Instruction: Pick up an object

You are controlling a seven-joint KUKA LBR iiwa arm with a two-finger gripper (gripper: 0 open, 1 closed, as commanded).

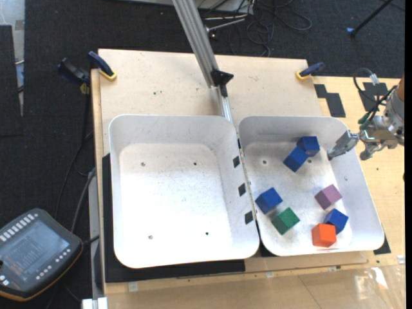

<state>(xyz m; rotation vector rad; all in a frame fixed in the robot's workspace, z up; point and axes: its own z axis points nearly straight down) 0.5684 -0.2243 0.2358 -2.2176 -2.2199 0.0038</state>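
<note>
You see the gripper (355, 145) by the right bin (360, 172), near two blue blocks (301, 153); nothing sits between its fingers.

A tan bench board (193, 76) carries two blue-and-yellow clamps, one at eleven o'clock (101, 65) and one at one o'clock (309, 71). A slanted aluminium pole (196, 34) rises toward twelve. At seven o'clock lies a grey handheld pendant (33, 253) (orange-rimmed, screen dim). Cables (270, 15) sprawl over the dark floor.

No legible text, labels or numbers on the bins (174, 124), blocks or pendant (35, 253).
</note>
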